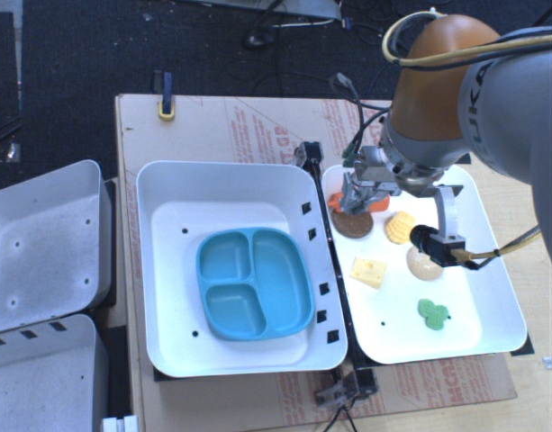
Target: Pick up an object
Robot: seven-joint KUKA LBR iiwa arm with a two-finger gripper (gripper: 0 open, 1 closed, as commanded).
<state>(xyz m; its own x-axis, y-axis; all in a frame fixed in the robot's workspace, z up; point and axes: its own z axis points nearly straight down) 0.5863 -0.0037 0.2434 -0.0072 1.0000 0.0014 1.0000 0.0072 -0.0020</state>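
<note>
Two shallow white bins sit side by side on the bench: the left bin [158,241] and the right bin [492,304]. The left bin holds one thing, a blue plate [254,283] divided into three compartments. The right bin holds six small toy food pieces: one brown round cookie-like disc [354,225], one orange piece [335,202] partly hidden beside it, one yellow ridged piece like corn [400,228], one pale yellow cheese wedge [369,272], one beige rounded piece [424,265], and one green leafy piece [432,313]. One yellow-handled clamp [167,97] grips the board's far edge.
</note>
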